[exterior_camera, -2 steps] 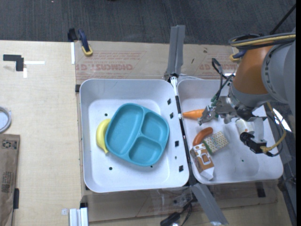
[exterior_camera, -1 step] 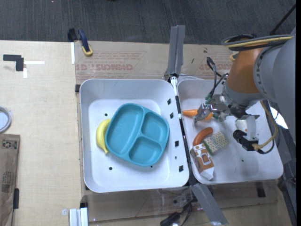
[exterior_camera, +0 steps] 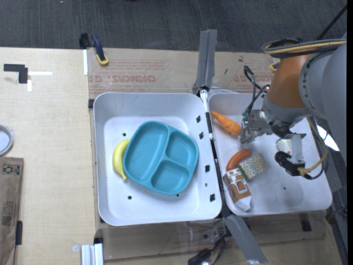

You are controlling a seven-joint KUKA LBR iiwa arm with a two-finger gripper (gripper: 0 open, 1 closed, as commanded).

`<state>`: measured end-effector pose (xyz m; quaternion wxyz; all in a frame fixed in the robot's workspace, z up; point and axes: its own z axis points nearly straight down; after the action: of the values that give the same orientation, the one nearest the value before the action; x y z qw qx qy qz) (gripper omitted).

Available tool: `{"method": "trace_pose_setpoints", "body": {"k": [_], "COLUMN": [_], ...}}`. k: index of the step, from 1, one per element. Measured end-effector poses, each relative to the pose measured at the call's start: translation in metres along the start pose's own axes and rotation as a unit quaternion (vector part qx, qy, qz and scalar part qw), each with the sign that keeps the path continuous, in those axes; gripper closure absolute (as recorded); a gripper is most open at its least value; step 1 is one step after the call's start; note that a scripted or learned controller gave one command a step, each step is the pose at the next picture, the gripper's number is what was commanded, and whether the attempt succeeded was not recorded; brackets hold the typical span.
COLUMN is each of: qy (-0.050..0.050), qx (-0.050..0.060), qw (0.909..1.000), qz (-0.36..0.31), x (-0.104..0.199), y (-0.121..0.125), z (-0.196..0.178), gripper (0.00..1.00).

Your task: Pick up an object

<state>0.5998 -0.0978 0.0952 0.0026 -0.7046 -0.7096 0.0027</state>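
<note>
Two shallow white bins side by side on a pale wooden desk point(exterior_camera: 44, 148): left bin point(exterior_camera: 105, 164), right bin point(exterior_camera: 309, 195), both smooth plastic with rounded corners, parted by a grey divider.

In the left bin, one teal plate point(exterior_camera: 161, 158), glossy, rounded, split into three compartments, tilted slightly. One yellow banana point(exterior_camera: 118, 158), curved, tucked against the plate's left edge, touching it.

In the right bin, four items clustered at the left side. One orange carrot point(exterior_camera: 227, 123), tapered, lying slantwise near the far left corner. One reddish-orange sausage point(exterior_camera: 237, 158), smooth and oblong, just near of the carrot. One small green-and-tan packet point(exterior_camera: 252, 166), flat and rectangular, touching the sausage's right end. One brown-and-white carton point(exterior_camera: 238, 189), boxy and printed, at the near left, just near of the sausage.

One arm point(exterior_camera: 325, 87), grey with an orange band, reaching in from the right over the right bin's far half, wrist bent downward, cables looping round it. Hand point(exterior_camera: 249, 132) dark and metallic, hanging just right of the carrot and just far of the sausage, low over the bin. Fingers too dark and small to read: spread or pressed together, cannot tell; nothing seen between them.

On the desk, at the left edge: one silvery tape roll point(exterior_camera: 4, 141), one brown paper bag point(exterior_camera: 10, 197). At the far edge: one blue-and-yellow clamp point(exterior_camera: 98, 49).
</note>
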Motion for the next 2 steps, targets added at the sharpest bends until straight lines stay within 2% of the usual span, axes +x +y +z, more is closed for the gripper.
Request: {"method": "trace_pose_setpoints", "body": {"k": [1, 2], "qy": [0.0, 0.0], "qx": [0.0, 0.002], "qw": [1.0, 1.0], "qz": [0.0, 0.0], "x": [0.0002, -0.0009], "y": [0.0, -0.0002], "z": [0.0, -0.0063], "gripper": [0.0, 1.0]}}
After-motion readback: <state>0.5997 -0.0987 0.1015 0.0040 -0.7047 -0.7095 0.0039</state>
